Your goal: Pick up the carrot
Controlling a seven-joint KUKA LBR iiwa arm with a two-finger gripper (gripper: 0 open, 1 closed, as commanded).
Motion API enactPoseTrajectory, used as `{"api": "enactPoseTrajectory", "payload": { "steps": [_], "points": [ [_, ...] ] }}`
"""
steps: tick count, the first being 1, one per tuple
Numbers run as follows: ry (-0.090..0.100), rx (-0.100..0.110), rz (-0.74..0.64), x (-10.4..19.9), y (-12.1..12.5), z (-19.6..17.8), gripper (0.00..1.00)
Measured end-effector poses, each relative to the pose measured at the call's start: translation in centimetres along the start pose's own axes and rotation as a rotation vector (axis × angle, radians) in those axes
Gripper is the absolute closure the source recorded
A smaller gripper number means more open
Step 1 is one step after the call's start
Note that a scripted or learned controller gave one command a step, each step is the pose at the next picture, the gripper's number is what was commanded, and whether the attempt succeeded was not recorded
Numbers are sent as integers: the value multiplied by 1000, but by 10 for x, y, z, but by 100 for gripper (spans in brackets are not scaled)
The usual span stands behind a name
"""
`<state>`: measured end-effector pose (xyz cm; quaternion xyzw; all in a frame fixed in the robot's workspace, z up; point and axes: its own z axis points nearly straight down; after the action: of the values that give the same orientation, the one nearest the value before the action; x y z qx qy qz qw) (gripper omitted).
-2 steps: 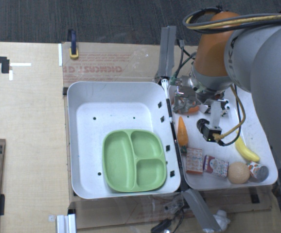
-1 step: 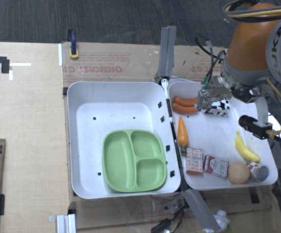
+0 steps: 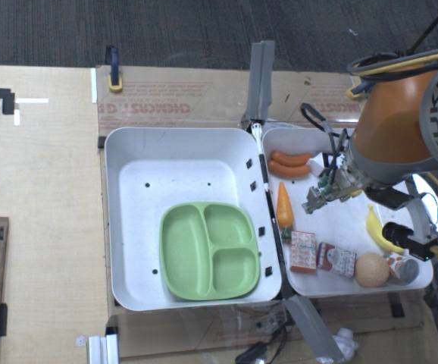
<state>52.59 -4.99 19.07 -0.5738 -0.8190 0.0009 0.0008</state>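
Note:
The carrot (image 3: pixel 284 204) lies in the right bin (image 3: pixel 349 281) along its left wall, orange with a narrow top end pointing away from me. My gripper (image 3: pixel 319 197) hangs over the right bin a short way to the right of the carrot, apart from it. Nothing shows between its fingers. The grey arm with its orange band comes in from the right above it.
Two hot dog sausages (image 3: pixel 289 164) lie at the back of the right bin. A small red carton (image 3: pixel 303 251), a packet (image 3: pixel 339 259), a tan ball (image 3: pixel 371 270) and a banana (image 3: pixel 379 232) sit along its front. A green divided plate (image 3: pixel 210 250) rests in the left bin (image 3: pixel 128 203).

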Motion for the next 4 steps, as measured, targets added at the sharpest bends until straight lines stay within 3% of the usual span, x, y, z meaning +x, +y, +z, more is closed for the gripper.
{"api": "enactPoseTrajectory", "payload": {
  "steps": [1,2,3,4],
  "points": [
    [0,-1,-39,-7,-43,0,100],
    [1,0,130,-18,-58,0,100],
    [-1,-2,241,26,-39,-21,100],
    [0,0,279,80,-22,-14,100]
  ]
}}
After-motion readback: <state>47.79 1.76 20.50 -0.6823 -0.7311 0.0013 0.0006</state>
